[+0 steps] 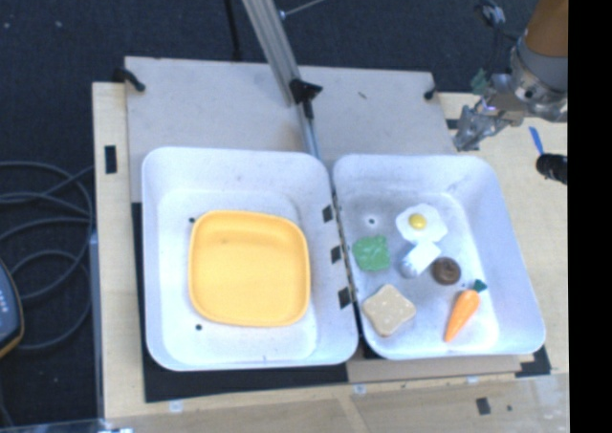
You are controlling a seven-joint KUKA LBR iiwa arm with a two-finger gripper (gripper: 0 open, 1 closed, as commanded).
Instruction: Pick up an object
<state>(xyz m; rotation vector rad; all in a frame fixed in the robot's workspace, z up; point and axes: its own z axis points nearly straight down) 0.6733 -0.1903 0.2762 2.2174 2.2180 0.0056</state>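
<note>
Objects for pickup lie in the right bin: a fried-egg toy near the middle, a green piece to its lower left, a small white-and-grey item just below the egg, a dark brown round piece just beside that item, a tan bread slice toward the near left corner, and a carrot with its green tip close to the brown piece. The white-and-grey item is too small to identify further.

Left bin contains a yellow square plate, lying flat.

Gripper sits beyond the far right corner of the right bin, above the tabletop, well apart from all objects. It appears as a small dark cluster; whether it stands wide or narrow cannot be determined, and nothing is visible in its grasp. The arm is cut off at the upper right, with only its orange band and grey wrist in view.

A slanted metal pole crosses the top of the view and ends at the junction between the two bins. Cables lie at the left edge, partly cut off.
</note>
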